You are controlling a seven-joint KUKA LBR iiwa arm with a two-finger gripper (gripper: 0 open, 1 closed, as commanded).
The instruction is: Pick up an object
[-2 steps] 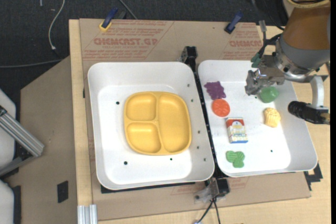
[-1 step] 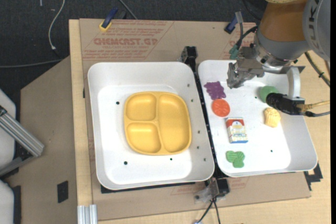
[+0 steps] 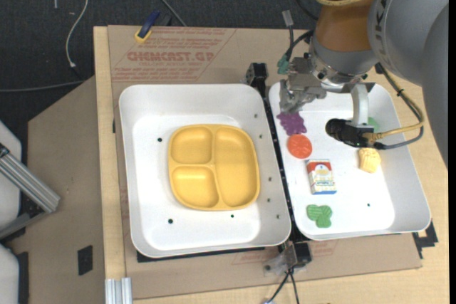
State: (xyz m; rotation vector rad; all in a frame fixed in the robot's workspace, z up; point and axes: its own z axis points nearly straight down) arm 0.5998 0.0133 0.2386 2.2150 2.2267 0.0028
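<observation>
Cardboard covers the counter (image 3: 185,53) under two white bins. Over the right bin (image 3: 399,203), the claw (image 3: 293,105) is lowered onto a purple toy (image 3: 292,123); its opening cannot be told.

Glossy yellow plastic plate (image 3: 214,167) (smooth) in matt white bin (image 3: 142,117) on cardboard (image 3: 178,53).

Two white bins (image 3: 142,224), one yellow plate (image 3: 214,167), five small toys (image 3: 321,176)
</observation>
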